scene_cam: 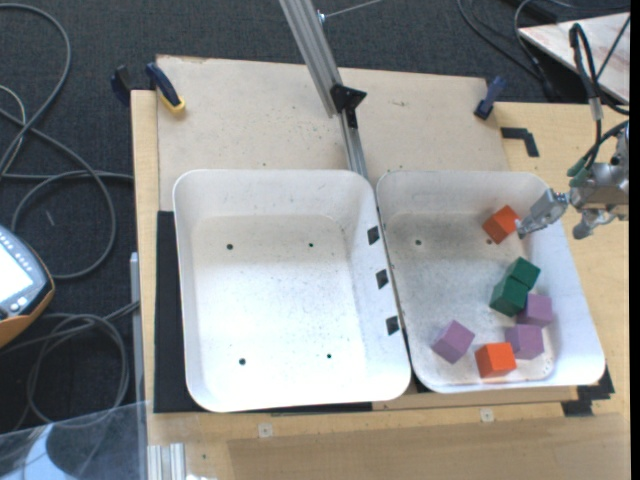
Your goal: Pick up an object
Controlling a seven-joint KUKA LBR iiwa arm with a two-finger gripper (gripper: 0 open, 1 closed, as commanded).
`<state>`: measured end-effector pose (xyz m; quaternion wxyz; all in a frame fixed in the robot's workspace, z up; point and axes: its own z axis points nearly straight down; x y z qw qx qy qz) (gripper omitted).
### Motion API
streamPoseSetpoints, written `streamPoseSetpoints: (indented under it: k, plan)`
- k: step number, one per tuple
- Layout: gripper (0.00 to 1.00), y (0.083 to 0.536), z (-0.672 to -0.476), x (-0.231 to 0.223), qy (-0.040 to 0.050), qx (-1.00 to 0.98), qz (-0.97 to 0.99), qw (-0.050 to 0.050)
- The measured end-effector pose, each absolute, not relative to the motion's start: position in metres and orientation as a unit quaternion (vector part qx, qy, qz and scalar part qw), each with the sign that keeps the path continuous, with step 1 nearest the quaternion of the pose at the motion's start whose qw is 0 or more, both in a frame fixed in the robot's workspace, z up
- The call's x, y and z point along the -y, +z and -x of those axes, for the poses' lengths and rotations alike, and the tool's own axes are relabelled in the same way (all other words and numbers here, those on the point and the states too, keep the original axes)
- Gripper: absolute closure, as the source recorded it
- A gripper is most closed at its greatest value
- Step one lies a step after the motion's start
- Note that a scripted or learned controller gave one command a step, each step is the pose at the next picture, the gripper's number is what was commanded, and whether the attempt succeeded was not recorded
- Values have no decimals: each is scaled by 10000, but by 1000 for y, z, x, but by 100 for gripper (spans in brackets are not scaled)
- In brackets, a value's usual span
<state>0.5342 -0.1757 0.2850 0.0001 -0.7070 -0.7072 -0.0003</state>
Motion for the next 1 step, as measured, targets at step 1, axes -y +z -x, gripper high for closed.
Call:
streamPoseSetpoints:
  k: [1]
  plan:
    - [0, 233, -606, 191, 2, 7082, 7060, -12]
